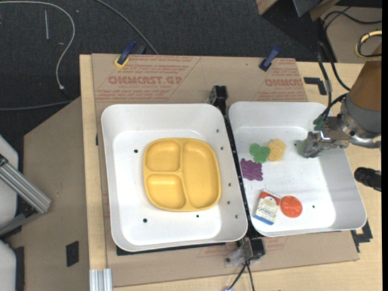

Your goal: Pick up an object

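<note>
The right white bin [339, 220] holds a green toy [260, 153], a pale yellow toy [276, 150], a purple toy [251, 170], a small white and orange carton [267, 207] and an orange-red round piece [291, 206]. My gripper [310, 147] hangs low over the upper right part of that bin, right of the yellow toy and apart from it. Nothing shows between its tips.
The left white bin [121, 162] bears a yellow divided plate [182, 173]. Both bins sit on a cardboard sheet [182, 77] held by blue clamps [125, 54]. The arm's orange band [368, 90] stands at the right edge, with black cables [324, 71] behind it.
</note>
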`<state>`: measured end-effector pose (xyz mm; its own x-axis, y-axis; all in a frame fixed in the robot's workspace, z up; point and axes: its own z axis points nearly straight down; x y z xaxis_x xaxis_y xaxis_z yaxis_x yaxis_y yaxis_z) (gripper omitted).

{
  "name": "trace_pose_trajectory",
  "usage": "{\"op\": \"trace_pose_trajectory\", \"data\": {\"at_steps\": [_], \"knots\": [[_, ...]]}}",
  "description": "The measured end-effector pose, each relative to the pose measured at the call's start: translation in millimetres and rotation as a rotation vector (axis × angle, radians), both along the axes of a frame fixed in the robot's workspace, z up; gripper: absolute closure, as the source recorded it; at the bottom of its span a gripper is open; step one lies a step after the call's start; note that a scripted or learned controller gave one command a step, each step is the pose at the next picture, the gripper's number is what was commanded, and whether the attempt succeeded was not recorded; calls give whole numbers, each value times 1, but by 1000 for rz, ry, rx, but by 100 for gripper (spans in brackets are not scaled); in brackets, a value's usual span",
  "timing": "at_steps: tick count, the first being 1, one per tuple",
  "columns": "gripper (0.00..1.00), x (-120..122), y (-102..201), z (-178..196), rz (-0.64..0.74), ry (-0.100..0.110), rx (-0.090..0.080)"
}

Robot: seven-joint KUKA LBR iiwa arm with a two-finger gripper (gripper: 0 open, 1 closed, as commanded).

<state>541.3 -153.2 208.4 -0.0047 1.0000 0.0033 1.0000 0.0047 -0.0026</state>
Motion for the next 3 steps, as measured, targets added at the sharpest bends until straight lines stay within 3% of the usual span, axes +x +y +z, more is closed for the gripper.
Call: {"op": "trace_pose_trajectory", "data": {"at_steps": [2, 3], "knots": [[100, -12, 122, 13, 3, 0, 1], [100, -28, 177, 5, 1, 2, 0]]}}
